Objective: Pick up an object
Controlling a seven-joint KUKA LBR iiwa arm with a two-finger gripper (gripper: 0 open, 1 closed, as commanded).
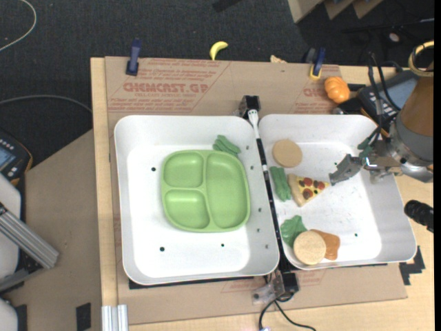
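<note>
Left bin (138,205): green divided plate (205,190) sits flat near the middle, three compartments, nothing in them. A small green leafy piece (226,144) lies just off the plate's top right corner, touching or nearly touching its rim.

Black clip (249,106) at the top of the seam between the bins, another clip (286,283) at the bottom of it.

Right bin (386,247): round tan cookie (286,153) upper left. Below it a green bean-like strip (280,183) runs along the left wall, just beside the pizza slice (306,188), which points left-down-ish with red toppings. Lower left: another green leafy piece (292,225), touching a round cracker (309,247) that overlaps an orange piece (329,244) at its right.

Gripper (342,170) is in the right bin's upper middle, arm coming in from the right edge. Dark fingers point left toward the pizza slice, near it but apart. Nothing visible between the fingers; how far they're spread I can't tell from this angle.

Outside the bins on the cardboard: blue clamp (133,58) top left, blue clamp (317,62) top right, yellow banana-shaped thing (218,48) at the top edge, small orange pumpkin-like object (337,89) by the right bin's top corner.
</note>
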